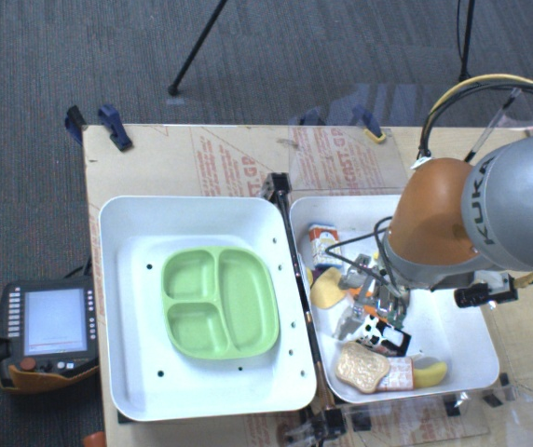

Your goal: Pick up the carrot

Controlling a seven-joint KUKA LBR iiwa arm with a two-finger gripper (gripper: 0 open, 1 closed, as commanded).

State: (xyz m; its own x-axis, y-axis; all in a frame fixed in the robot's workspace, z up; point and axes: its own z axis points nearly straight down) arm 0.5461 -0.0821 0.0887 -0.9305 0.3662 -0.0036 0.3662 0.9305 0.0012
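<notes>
Carrot [369, 296] shows as a small orange sliver in the right bin [471, 366], right at the end effector [367, 307], which hangs low over the middle of that bin. Whether the sliver sits between the fingers or just beside them I cannot tell, nor whether they are apart or together (wires and the wrist crowd that spot). The arm [453, 222] comes in from the right, its orange band above the clutter. Beside the end effector lies a pale yellow round piece [326, 290], with a small carton [323, 242] just behind it. Toward the front of the bin lie a slice of bread [362, 368], a pink piece [398, 374] touching it, and a yellow piece [430, 372]. The left bin [127, 240] holds a green divided plate [220, 303]. Both bins sit on the counter [211, 156].
</notes>
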